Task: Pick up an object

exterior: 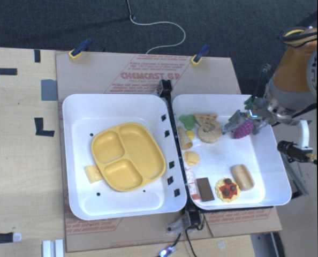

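Note:
My gripper (238,122) hangs over the upper right part of the right bin (266,159), at the end of the grey and orange arm coming in from the right. A purple bunch of grapes (244,128) sits right against the gripper's lower side; whether it is gripped or just lying under it is not clear. Other items lie in this bin: a green piece (187,121), a tan cracker (205,120), a round biscuit (209,134), a bread roll (242,176), a fruit tart (227,189) and a brown chocolate bar (204,188).
The left bin (78,116) holds a yellow divided plate (128,157) and a small yellow block (93,173). Two pale yellow pieces (186,138) (191,157) lie near the divider between the bins. A black bracket (293,151) juts in at the right bin's right edge.

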Tool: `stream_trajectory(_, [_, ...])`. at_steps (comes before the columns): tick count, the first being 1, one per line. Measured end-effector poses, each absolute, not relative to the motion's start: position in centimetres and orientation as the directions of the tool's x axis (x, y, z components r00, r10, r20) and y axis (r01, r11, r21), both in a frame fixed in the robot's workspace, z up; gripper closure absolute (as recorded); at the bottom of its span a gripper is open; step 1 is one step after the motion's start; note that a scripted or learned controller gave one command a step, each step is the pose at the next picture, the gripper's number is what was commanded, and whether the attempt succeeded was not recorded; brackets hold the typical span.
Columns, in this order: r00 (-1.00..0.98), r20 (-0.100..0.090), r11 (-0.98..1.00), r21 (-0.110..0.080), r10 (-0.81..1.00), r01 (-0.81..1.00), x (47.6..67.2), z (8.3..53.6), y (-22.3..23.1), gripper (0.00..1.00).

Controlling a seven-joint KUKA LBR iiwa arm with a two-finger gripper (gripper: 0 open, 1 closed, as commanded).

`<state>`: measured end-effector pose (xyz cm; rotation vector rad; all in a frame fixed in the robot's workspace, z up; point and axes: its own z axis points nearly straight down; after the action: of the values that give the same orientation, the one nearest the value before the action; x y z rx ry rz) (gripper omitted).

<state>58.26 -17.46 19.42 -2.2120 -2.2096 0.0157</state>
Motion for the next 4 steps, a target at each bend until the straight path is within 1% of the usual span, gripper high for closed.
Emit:
stream_trajectory(1, [-0.002, 0.001, 0.002, -0.007, 1.0, 1.0, 58.5, 20.1, -17.4, 0.0])
stream_trajectory(2, [-0.003, 0.002, 0.003, -0.011, 1.0, 1.0, 58.5, 15.3, -17.1, 0.0])
stream_trajectory(3, [-0.002, 0.002, 0.002, -0.012, 1.0, 1.0, 58.0, 8.5, -16.9, 0.0])
stream_trajectory(4, [-0.002, -0.001, 0.002, -0.004, 1.0, 1.0, 58.0, 8.2, -17.0, 0.0])
